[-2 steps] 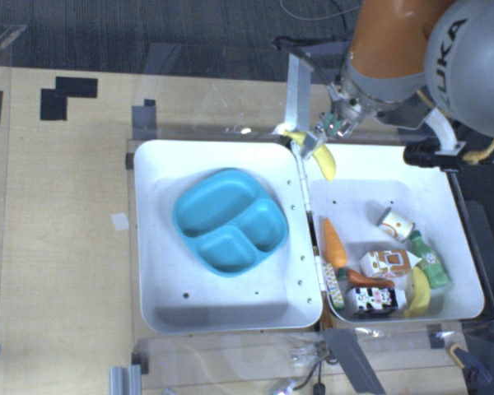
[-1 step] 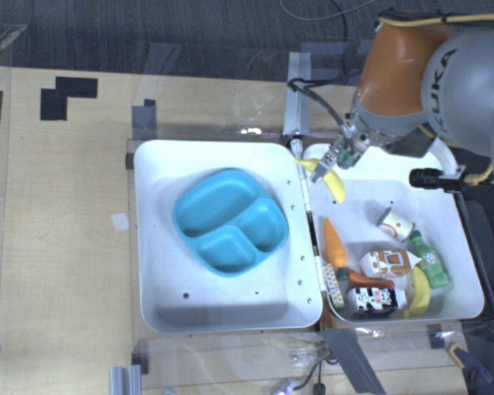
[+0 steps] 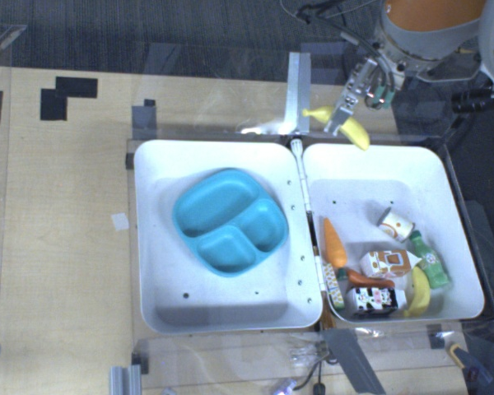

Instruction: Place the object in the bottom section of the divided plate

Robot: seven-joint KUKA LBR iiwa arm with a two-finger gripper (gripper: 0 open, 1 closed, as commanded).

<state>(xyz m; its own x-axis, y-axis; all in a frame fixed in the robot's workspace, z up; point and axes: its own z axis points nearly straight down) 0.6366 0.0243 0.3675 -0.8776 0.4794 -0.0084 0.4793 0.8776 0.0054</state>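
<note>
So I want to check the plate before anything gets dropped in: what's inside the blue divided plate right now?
The blue divided plate shows bare blue compartments, with nothing lying in them. It sits in the left bin; what is under the plate is covered.

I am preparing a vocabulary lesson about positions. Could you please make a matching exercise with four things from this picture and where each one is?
Things:
1. blue divided plate
2. carrot
3. yellow banana
4. gripper

Places:
A. between the gripper's fingers
B. above the far rim of the right bin
C. in the left bin
D. in the right bin, near the divider

Pairs: 1-C, 2-D, 3-A, 4-B
</note>
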